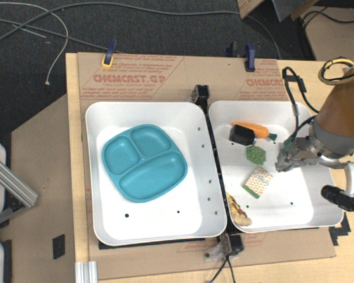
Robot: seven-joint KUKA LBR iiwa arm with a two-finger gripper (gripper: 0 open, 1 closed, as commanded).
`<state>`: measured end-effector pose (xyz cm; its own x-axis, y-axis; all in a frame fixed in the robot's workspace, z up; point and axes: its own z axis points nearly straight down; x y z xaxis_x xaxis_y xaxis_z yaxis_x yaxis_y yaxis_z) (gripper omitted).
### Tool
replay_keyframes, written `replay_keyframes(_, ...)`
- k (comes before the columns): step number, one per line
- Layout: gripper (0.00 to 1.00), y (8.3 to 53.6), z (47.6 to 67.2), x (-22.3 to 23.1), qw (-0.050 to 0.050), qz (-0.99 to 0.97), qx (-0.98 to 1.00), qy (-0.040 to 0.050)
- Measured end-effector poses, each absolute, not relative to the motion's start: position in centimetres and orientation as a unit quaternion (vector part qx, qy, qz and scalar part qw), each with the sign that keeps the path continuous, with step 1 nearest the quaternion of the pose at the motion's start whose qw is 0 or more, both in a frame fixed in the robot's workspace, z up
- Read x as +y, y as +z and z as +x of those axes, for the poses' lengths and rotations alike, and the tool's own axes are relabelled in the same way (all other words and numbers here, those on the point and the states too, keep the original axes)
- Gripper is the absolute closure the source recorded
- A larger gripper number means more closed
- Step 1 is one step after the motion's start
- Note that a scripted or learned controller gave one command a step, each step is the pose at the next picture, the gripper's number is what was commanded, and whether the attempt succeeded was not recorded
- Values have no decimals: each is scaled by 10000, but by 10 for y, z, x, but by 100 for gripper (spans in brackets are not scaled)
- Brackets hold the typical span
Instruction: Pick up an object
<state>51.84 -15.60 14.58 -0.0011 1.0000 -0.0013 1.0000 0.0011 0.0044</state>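
The tabletop (76, 158) carries two shallow white bins side by side. The left bin (100, 217) holds one teal divided plate (144, 163), lying flat near the bin's middle, three compartments facing up.

The right bin (295, 214) holds the smaller objects. An orange carrot-shaped piece (256, 128) lies near the far wall, with a black block (241, 136) touching it on the near left side. Just below these sits a small green round item (256, 154). Nearer the middle lies a pale patterned packet (258, 182), tilted. Against the bin's near left wall lies a tan, irregular object (239, 211); its kind cannot be determined.

The arm (339, 114) enters from the right, its orange band over the bin's right edge. The hand (288, 157) is low over the right half of the right bin, just right of the green item and above the patterned packet, apart from both. Whether it is spread or closed cannot be told from this angle, and nothing is visibly gripped in it.

Two blue clamps (110, 52) stand at the far edge of the cardboard-covered tabletop.
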Motion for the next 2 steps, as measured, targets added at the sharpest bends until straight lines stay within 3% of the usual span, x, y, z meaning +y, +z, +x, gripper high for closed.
replay_keyframes(2, 100, 222, 524, -163, 19, 7065, 7077, 11)
